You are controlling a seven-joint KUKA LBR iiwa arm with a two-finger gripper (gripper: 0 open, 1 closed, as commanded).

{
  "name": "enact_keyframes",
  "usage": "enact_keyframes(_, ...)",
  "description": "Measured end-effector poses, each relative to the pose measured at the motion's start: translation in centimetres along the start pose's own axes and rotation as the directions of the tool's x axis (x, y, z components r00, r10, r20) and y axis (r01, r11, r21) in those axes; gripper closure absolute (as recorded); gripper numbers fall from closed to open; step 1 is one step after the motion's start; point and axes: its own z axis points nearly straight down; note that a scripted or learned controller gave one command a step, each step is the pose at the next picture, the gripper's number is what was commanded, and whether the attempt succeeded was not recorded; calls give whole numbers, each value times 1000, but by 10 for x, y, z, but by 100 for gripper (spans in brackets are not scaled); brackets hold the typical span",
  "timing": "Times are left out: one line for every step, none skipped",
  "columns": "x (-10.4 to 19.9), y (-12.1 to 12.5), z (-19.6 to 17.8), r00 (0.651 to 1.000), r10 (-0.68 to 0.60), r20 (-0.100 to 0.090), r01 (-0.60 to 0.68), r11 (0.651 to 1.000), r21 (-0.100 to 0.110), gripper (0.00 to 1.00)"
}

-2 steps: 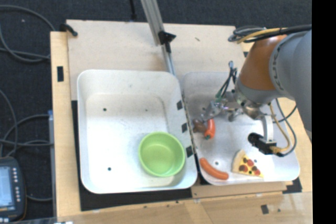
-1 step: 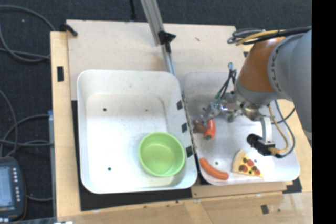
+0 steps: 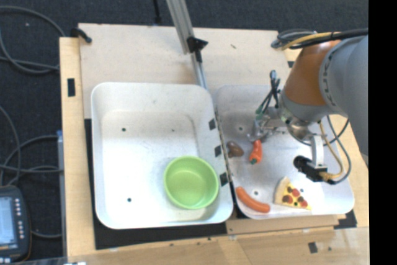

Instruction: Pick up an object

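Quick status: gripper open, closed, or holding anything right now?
Gripper: low in the right bin, right over the small orange carrot; whether it grips the carrot cannot be told.

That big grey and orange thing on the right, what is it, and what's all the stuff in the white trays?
It is a robot arm, seen by a camera looking down from above. At its end is a claw for picking things up. It hangs over the right tray, just above a small orange carrot toy. Nearby lie a brown lump, a toy sausage and a toy pizza slice. The left tray holds a green bowl. I cannot tell whether the claw grips anything.
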Motion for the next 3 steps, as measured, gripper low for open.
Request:
enact_keyframes(3, 3, -64, 1000, -12, 0, 12, 1000, -5, 100)
enact_keyframes(10, 8, -112, 1000, -13, 0, 13, 1000, -4, 100)
enact_keyframes(9, 10, -150, 1000, -13, 0, 13, 1000, -3, 100)
